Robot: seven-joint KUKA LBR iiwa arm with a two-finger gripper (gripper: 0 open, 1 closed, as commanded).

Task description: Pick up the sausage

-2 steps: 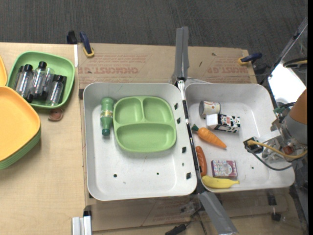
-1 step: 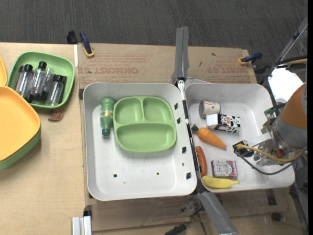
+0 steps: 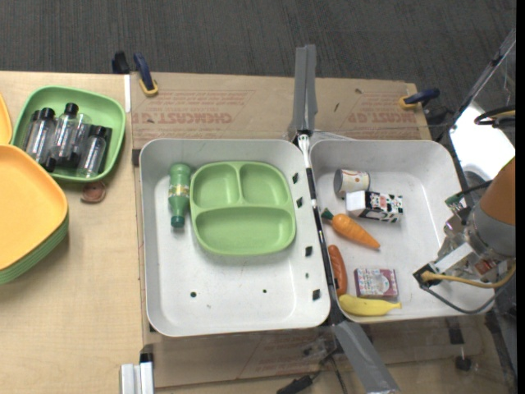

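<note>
Pincer (image 3: 472,253) at right bin's edge; grip state unclear. Sausage (image 3: 336,269) lies well to its left, hugging the bin wall. Risk: wall blocks a finger, or neighbouring banana (image 3: 367,305) gets nudged.

The brown cardboard sheet (image 3: 246,105) lying on the worktop behind the bins bears reddish printed lettering in two places, upside down from this camera; it seems to read "CHEMCRST", though the letters are too small to be sure. No other text is legible.
</note>
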